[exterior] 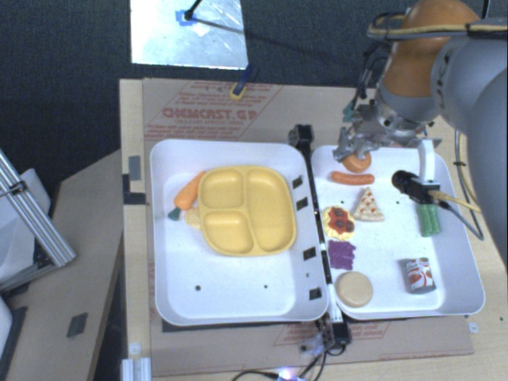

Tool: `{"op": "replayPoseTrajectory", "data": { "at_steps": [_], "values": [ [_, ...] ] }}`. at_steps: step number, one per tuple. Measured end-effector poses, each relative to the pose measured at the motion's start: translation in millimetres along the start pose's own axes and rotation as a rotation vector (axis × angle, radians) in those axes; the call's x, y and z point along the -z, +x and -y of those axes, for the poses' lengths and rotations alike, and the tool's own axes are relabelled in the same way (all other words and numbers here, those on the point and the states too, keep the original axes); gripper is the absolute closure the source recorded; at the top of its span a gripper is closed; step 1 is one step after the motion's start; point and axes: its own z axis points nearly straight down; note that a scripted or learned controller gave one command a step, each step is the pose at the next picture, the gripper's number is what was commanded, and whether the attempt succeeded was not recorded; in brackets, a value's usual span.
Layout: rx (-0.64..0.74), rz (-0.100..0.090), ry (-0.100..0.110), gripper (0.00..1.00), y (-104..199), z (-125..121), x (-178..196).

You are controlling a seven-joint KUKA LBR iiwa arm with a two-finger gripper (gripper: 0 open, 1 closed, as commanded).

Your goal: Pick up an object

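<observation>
Gripper (pixel 355 151) is low at the far end of the right bin (pixel 460 292), right on top of a small orange-brown round item (pixel 358 163) (looks like a toy bread roll or similar, hard to tell). Can't tell whether the jaws are released or clenched, the wrist blocks them from this angle. The item pokes out just below the gripper body, so contact looks likely, a confirmed hold doesn't.

Hot dog (pixel 352 178) lies just beside the round item on the near side. Pizza slice (pixel 367 205) is a bit further on, well clear.

To do this step well, my read:
- centre on the round item, not the gap between it and the hot dog
- go down fully before closing, a rounded top will squirt out of a shallow pinch
- lift straight up, slowly, so a slip shows early
- watch the bin's far wall, it's close

Left bin (pixel 163 213) with yellow tray (pixel 242 210) and carrot (pixel 189 190) isn't in play.
</observation>
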Motion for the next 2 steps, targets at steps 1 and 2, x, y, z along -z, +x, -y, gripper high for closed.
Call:
{"op": "replayPoseTrajectory", "data": {
  "at_steps": [1, 2],
  "values": [
    [0.000, 0.000, 0.000, 1.00, -2.7, -17.3, 5.6],
    [-0.001, 0.000, 0.002, 1.00, 14.4, -16.4, 4.5]
  ]
}}
